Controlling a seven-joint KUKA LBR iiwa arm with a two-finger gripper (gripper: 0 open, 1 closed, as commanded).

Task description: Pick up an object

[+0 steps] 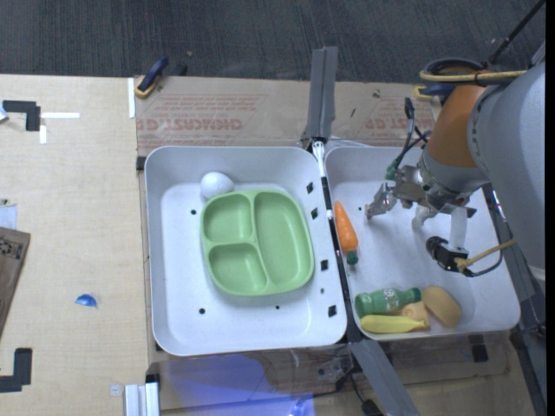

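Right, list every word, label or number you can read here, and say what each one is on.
Cardboard sheet behind the bins: red printed lettering in two lines, seen upside down and too blurred to read.
Green bottle in the right bin: a pale label, too small to read.
Nothing else carries legible text: none on the green tray, the carrot or the banana.

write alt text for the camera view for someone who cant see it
A grey robot arm's tool hovers over the right bin, which holds a carrot, green bottle, banana and potato. The left bin holds a green divided plate and white ball.
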